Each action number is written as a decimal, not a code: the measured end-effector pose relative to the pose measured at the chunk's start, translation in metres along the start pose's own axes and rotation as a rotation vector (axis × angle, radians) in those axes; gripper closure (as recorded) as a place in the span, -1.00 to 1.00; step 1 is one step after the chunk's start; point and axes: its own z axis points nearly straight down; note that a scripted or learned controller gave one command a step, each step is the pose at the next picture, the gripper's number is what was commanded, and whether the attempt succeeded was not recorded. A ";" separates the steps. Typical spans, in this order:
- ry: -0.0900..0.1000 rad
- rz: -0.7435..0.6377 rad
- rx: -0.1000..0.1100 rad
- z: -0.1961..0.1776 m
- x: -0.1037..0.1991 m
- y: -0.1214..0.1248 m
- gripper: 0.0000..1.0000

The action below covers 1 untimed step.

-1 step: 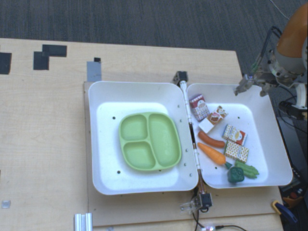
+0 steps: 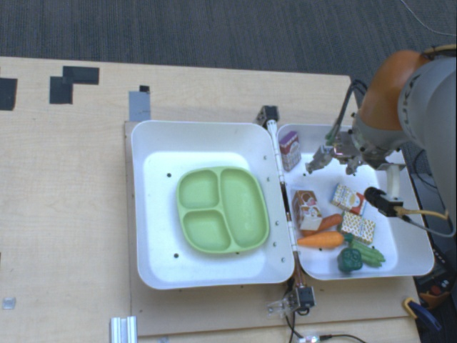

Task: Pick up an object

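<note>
My gripper (image 2: pixel 333 164) hangs over the upper part of the right bin (image 2: pixel 418 259), its fingers spread open above bare white floor with nothing between them. A small purple-and-white carton (image 2: pixel 289 148) stands just left of it. Below it lie a brown snack box (image 2: pixel 305 209), a patterned packet (image 2: pixel 348 197), a second patterned packet (image 2: pixel 358 227), a carrot (image 2: pixel 321 240), a broccoli piece (image 2: pixel 349 260) and a green vegetable (image 2: pixel 369 254).
The left bin (image 2: pixel 153 191) holds a green divided plate (image 2: pixel 221 209). A black part with a yellow cable (image 2: pixel 385 204) reaches in over the right bin's right side. The grey arm with its orange band (image 2: pixel 393 84) fills the upper right.
</note>
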 end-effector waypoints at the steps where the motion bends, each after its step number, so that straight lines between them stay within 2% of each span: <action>1: 0.000 0.001 -0.001 0.018 0.025 -0.037 -1.00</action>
